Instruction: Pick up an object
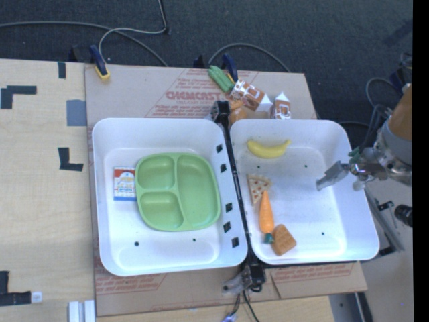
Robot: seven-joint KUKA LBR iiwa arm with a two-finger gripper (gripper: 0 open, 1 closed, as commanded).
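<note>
I'm looking down on two white bins side by side on a cardboard sheet [201,102] printed in red with "CHEMCAST". The left bin [107,233] carries one green divided plate [177,192] with three compartments, sitting about mid-bin, and one small printed card or packet [124,183] touching the plate's left edge; its writing is too small for me to read. The right bin [335,240] carries four things: one yellow banana [268,147] near the back edge, one waffle-patterned wedge [257,187] by the left wall, one orange carrot [266,213] just in front of the wedge, and one orange-brown chunk [283,239] near the front-left corner, touching the carrot's green tip. My gripper [333,175] hangs over the right bin's right side, well apart from all four items; I count one finger plainly, so whether it is spread or closed I cannot tell. Behind the bins sit a few small cartons [258,100], labels unreadable.
</note>
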